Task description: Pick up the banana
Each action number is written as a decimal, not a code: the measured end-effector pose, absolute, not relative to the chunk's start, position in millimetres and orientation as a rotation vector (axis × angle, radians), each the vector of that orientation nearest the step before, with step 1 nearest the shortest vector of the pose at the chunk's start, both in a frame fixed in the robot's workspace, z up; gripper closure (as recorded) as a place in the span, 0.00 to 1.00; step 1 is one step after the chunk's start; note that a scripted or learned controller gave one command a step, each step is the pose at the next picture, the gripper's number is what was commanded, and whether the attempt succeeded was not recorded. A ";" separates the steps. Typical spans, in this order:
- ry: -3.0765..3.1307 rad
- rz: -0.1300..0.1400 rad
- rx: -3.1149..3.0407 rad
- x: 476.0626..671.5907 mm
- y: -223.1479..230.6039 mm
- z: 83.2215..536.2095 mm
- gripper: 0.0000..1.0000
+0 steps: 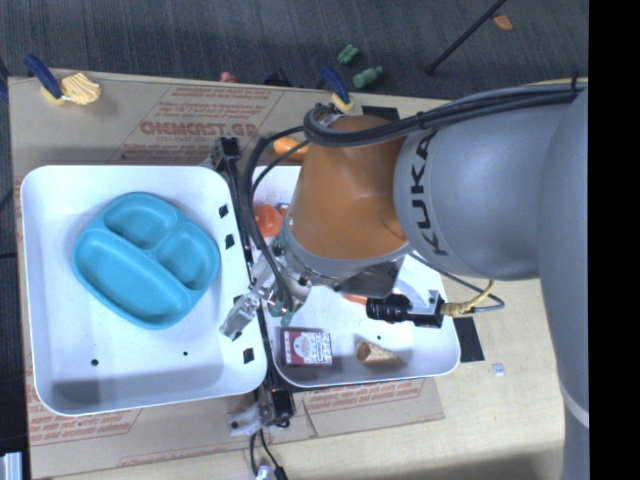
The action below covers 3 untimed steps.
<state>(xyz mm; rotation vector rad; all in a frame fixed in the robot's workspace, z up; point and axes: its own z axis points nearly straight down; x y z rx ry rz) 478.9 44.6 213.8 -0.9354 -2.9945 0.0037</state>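
My gripper (256, 304) hangs low over the divider between the two bins, at the left edge of the right bin (440, 353). The orange wrist band and grey arm (350, 203) cover most of that bin, so what lies under them is hidden. An orange object (267, 220) peeks out at the wrist's left side, and another orange bit (288, 146) sits at the bin's far edge. I cannot pick out a banana shape among the parts that show.
A blue divided plate (148, 258) lies in the left bin (60, 368). Near the right bin's front edge sit a small red box (306, 348) and a tan crust-like piece (378, 351). Black cables (405, 310) trail from the wrist.
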 end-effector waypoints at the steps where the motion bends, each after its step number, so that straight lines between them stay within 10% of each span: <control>1: -3.054 0.002 -0.726 475.6 148.9 91.2 0.00; 2: -3.059 0.000 -0.727 477.7 148.1 101.8 1.00; 3: -3.061 0.000 -0.723 478.6 148.3 112.1 1.00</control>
